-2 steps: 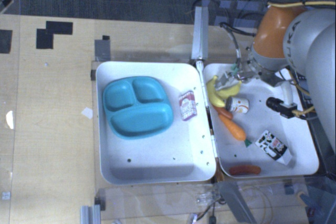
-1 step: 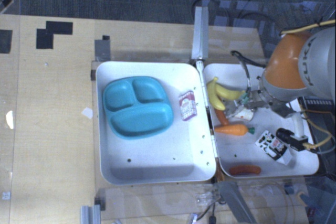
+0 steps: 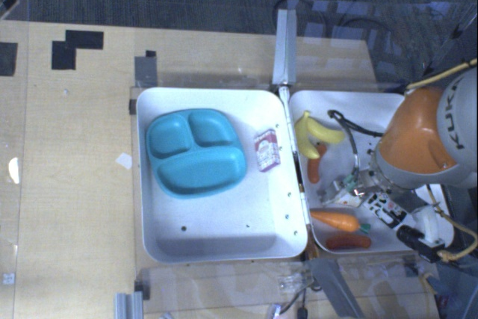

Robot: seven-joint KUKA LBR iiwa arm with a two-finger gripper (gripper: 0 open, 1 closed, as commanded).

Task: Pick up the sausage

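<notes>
Camera view: two white bins side by side on a wooden bench, left bin (image 3: 216, 235) around centre frame, right bin (image 3: 373, 104) at the right. Left bin holds a blue divided plate (image 3: 196, 152) in its upper left part and a small red-and-white packet (image 3: 267, 150) near its right wall, apart from the plate. Right bin holds a yellow banana (image 3: 314, 132) at its upper left, a short reddish sausage (image 3: 314, 165) just below it, touching or overlapped by the banana tip, hard to tell which. An orange carrot (image 3: 336, 220) lies along the lower part of the right bin, and a dark red sausage-like piece (image 3: 348, 242) lies just below it by the bottom wall. Grey arm with orange band (image 3: 418, 134) comes in from the right edge over the right bin. Gripper (image 3: 357, 187) sits low between sausage and carrot, near both; cannot tell how far the claw is open, nothing visibly in it. Black cable (image 3: 351, 125) loops above the gripper
</notes>
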